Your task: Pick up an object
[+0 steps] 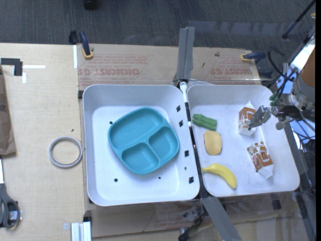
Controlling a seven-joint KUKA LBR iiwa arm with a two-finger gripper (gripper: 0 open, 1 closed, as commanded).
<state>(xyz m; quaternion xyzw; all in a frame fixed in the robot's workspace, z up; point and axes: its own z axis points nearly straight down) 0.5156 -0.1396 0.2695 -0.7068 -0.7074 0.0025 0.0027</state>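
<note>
Wooden bench (40,109) carries two shallow white bins. Right bin (228,97) holds a white-and-orange carton (246,120); the grey two-finger gripper (261,116) hovers touching it, grip state indeterminate. Left bin (95,149) holds a teal divided plastic plate (144,140).

Red printing runs across the cardboard sheet (125,64) lying at twelve o'clock of the left bin (93,149), and again on the cardboard (225,67) at twelve o'clock of the right bin (286,185). It appears upside down and mirrored, too blurred to read. Two white cartons (247,119) (261,157) in the right bin carry orange markings, no letters legible. No other text can be read.
</note>
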